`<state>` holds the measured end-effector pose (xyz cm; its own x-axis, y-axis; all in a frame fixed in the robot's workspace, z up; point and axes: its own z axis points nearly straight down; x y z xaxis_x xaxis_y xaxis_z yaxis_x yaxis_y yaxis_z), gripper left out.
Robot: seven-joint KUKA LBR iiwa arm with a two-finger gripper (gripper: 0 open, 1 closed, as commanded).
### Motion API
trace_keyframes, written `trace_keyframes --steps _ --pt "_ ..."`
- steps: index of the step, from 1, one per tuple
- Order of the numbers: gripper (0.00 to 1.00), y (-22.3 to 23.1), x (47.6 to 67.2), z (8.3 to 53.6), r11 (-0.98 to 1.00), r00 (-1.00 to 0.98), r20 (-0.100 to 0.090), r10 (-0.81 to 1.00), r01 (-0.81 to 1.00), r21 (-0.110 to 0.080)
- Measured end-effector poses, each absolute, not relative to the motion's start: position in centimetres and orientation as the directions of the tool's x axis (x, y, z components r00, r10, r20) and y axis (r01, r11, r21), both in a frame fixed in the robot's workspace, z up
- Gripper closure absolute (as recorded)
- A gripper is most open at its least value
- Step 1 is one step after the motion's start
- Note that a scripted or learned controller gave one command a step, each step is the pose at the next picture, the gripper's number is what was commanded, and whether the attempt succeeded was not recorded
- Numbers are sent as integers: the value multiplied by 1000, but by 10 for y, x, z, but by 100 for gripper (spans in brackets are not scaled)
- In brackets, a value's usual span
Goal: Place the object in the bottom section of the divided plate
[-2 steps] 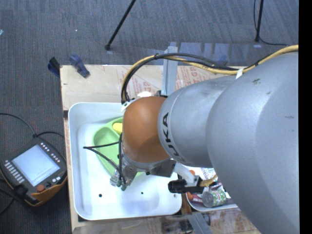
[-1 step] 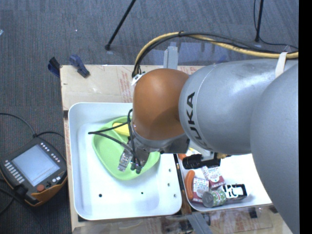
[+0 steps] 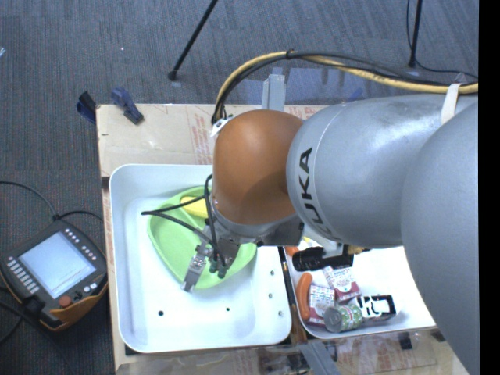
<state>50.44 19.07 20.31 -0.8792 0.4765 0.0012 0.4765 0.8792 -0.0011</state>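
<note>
A light green divided plate (image 3: 173, 239) lies in the left white bin (image 3: 133, 303), and the arm covers much of it. A yellow object (image 3: 194, 204) shows at the plate's upper edge, half hidden by the orange wrist band. My gripper (image 3: 205, 270) hangs over the plate's lower right part, near its rim. A grey finger (image 3: 191, 273) points down and to the left.
The right bin (image 3: 406, 303) holds several items: an orange piece (image 3: 304, 290), red-and-white packets (image 3: 328, 295) and a small can (image 3: 344, 317). A teach pendant (image 3: 53, 276) lies on the floor at the left. Tripod legs (image 3: 199, 26) stand behind the bench.
</note>
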Motion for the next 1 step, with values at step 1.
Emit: trace_keyframes --steps 1 --pt "0 209 539 304 939 -939 -1 343 343 1"
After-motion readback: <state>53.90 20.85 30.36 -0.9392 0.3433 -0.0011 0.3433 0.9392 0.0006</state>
